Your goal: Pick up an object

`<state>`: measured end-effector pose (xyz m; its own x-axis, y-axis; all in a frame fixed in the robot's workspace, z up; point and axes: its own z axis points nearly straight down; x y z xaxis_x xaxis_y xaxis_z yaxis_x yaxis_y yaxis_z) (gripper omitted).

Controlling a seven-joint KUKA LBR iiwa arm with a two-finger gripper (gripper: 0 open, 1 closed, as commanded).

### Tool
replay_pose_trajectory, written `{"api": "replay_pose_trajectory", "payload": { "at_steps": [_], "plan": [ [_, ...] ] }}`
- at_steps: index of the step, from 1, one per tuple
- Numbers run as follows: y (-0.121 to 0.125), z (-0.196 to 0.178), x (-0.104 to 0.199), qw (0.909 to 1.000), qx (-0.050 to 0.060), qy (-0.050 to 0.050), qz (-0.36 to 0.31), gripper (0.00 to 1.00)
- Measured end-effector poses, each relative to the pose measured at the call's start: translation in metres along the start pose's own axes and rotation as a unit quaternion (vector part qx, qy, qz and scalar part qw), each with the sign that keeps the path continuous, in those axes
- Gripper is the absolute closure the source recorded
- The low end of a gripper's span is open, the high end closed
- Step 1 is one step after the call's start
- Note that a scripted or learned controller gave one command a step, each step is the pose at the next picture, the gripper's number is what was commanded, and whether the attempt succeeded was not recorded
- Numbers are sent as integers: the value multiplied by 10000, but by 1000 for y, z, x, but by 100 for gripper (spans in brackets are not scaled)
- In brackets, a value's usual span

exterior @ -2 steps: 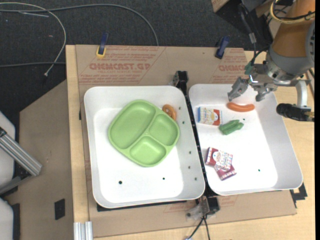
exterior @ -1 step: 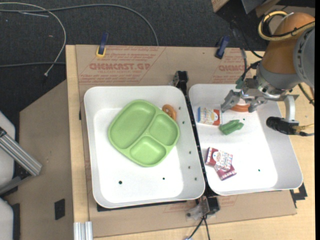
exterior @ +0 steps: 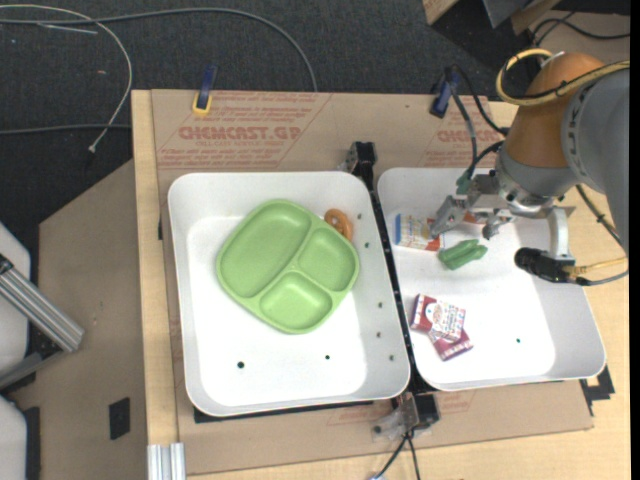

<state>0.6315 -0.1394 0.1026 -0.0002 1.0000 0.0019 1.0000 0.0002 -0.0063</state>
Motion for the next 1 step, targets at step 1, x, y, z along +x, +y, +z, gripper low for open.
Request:
{"api": "replay_pose_trajectory", "payload": {
  "at_steps": [1],
  "plan": [
    [3, 12, 0, 10000, -42, 6, -2, 0]
  ]
}}
